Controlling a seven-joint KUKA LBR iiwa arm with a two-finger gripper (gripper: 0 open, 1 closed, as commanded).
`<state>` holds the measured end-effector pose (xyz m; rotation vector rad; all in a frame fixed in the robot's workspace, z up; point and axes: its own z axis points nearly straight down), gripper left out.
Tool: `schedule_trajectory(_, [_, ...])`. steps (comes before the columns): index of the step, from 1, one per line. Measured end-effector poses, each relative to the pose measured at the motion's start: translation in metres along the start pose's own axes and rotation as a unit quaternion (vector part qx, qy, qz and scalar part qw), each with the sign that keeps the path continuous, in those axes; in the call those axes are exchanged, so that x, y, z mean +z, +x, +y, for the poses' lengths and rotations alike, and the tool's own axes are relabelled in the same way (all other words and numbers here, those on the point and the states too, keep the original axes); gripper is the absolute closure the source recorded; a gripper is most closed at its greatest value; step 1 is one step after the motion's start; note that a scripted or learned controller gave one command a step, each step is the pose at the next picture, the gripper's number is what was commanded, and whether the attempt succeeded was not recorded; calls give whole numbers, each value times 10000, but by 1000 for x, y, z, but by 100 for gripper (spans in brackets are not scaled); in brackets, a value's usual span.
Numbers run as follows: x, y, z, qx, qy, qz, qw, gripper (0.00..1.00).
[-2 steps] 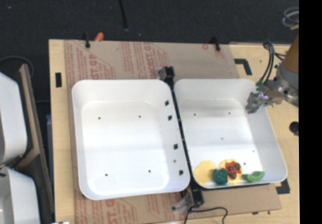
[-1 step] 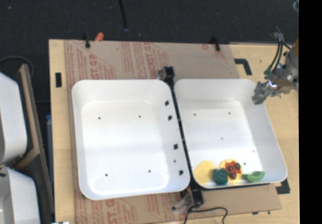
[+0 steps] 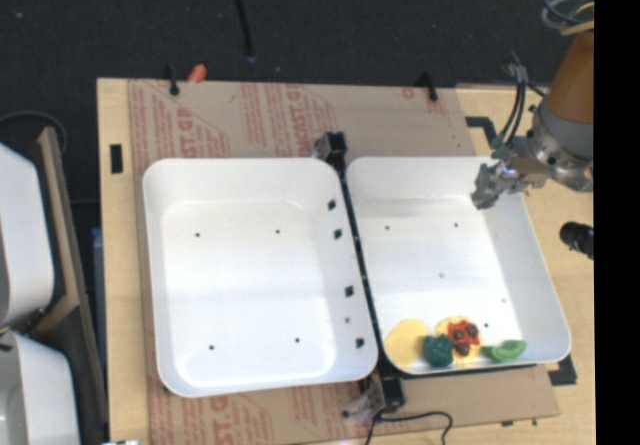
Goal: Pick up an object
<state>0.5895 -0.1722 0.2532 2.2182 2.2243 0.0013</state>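
Note:
Several small objects lie along the front edge of the right bin: a pale yellow disc, a dark teal lump, a red and yellow piece and a green piece. My gripper hangs over the bin's back right corner, far behind those objects. The arm comes in from the right edge with its orange band above the wrist. Nothing shows between the fingers.
The left bin lies beside the right one, with black clips along the seam between them. Both stand on a cardboard sheet over the bench. A white unit stands at the far left.

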Motion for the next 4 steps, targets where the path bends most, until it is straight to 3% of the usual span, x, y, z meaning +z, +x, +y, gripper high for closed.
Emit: schedule_trajectory(4, [27, 213, 46, -4, 5, 3, 10000, 100])
